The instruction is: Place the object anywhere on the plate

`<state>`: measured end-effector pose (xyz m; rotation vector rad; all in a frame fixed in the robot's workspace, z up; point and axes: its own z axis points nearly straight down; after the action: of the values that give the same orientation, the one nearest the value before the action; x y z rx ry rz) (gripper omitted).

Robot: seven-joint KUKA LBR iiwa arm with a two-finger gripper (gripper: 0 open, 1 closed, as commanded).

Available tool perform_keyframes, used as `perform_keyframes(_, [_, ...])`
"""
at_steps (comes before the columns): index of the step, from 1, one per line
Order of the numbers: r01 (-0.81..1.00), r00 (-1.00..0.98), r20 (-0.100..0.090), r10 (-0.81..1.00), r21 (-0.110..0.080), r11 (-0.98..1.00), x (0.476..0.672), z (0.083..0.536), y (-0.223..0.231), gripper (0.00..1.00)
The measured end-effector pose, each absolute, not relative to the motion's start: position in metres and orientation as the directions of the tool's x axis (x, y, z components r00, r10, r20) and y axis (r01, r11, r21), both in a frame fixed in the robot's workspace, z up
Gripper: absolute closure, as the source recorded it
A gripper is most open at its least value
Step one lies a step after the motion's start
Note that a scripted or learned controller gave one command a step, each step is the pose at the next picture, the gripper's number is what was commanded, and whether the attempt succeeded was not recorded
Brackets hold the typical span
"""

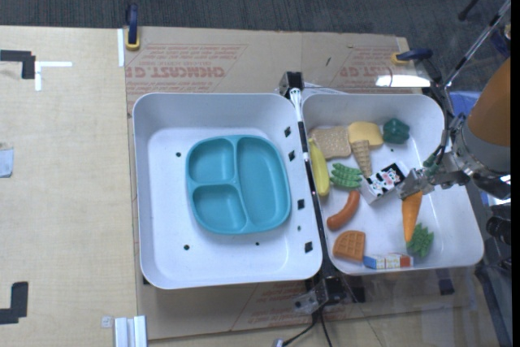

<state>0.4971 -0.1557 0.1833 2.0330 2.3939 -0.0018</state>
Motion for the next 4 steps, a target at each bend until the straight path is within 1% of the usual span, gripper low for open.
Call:
perform_keyframes(1, [1.0, 0.008, -0.002, 1.0, 0.0, -0.008, 0.479, 0.239, -0.074, 1.0])
perform_keyframes(2, [0.996, 0.094, -0.003, 0.996, -0.001, -0.094, 0.511, 0.255, -0.003, 1.0])
perform_keyframes(3, [0.996, 0.093, -0.003, 0.996, -0.001, -0.093, 0.511, 0.255, -0.003, 0.0])
perform_keyframes(4, [0.996, 0.085, -0.003, 0.996, 0.001, -0.085, 0.491, 0.319, -0.007, 0.0])
